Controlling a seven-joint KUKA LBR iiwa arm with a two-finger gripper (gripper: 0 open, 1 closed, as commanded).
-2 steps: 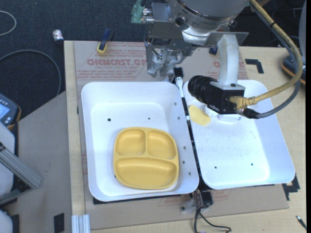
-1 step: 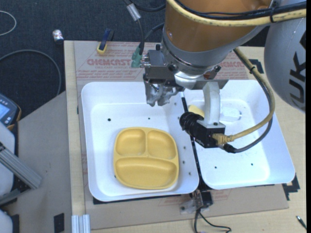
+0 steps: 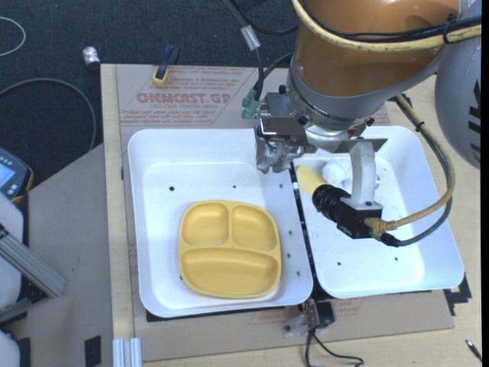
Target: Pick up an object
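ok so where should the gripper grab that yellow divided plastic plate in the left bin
The yellow divided plastic plate lies flat, too wide to span. Probably pinch its left rim from straight above, straddling the lip; the white bin has bare floor beside it, leaving room there.

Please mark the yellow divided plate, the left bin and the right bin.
yellow divided plate (image 3: 229,249): camera view, its middle.
left bin (image 3: 199,178): camera view, bare floor.
right bin (image 3: 367,264): camera view, bare floor.

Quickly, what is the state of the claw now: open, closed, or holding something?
Claw: cannot be told from this view.
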